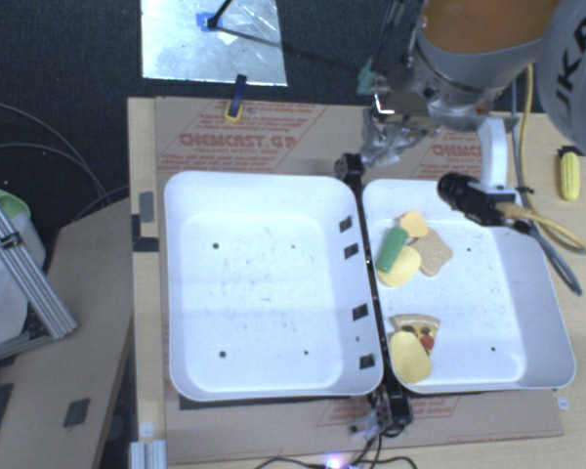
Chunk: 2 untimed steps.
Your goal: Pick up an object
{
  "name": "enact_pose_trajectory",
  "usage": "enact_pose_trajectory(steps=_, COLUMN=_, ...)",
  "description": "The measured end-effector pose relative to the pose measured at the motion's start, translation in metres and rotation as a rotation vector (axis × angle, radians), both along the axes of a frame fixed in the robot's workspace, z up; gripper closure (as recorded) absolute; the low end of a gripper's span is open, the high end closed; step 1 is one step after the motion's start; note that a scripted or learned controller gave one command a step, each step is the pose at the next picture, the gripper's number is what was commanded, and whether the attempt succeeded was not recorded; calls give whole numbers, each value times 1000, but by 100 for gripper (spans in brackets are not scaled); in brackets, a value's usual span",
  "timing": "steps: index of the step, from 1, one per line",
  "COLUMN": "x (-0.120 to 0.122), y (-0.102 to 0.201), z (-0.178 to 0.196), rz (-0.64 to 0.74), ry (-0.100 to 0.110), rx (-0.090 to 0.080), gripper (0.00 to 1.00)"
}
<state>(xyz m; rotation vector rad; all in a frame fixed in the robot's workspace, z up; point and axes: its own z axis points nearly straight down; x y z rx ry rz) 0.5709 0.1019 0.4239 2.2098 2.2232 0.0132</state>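
The right bin (508, 301) holds a cluster near its left wall: a green oblong piece (392, 249), a small yellow round piece (413, 226), a tan bread-like slice (434, 254) and a pale yellow piece (400, 270). Closer to the front lie a pizza-slice toy (417, 327) and a yellow lump (410, 358). My gripper (381, 145) hangs above the far edge of the bench, just behind the seam between the two bins. It is apart from all the objects, and nothing shows in it.
The left bin (264, 281) sits beside the right one. A yellow object (568, 174) lies on the bench at far right. A blue-and-yellow clamp (236, 99) and a metal sheet (213, 22) are at the back. An aluminium frame (20, 262) stands at left.
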Motion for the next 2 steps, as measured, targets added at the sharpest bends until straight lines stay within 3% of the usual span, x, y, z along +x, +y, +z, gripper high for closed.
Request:
enact_pose_trajectory(steps=1, x=-34, y=83, z=-21, rz=7, ry=11, rx=3, gripper=100)
enact_pose_trajectory(steps=2, x=-46, y=24, z=17, rz=-9, ry=5, rx=0, gripper=100)
